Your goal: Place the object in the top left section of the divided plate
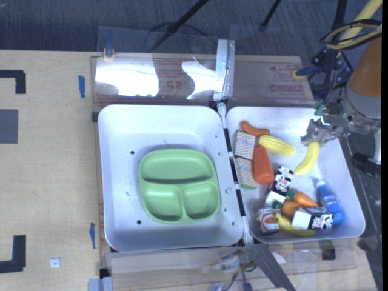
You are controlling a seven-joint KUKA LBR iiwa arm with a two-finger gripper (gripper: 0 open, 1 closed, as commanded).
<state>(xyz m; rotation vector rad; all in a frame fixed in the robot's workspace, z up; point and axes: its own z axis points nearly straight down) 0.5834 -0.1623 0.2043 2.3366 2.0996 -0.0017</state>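
A green divided plate (pixel 178 185) is seen lying in the left bin (pixel 115 162), while the right bin (pixel 351 223) is crowded with toy food: an ear of corn (pixel 276 143), a carrot (pixel 262 165), a blue bottle (pixel 328 198) and a yellow banana (pixel 309 157). The gripper (pixel 319 132) is poised at the banana's upper end near the right bin's far right edge, but whether its jaws are spread or closed on anything cannot be told
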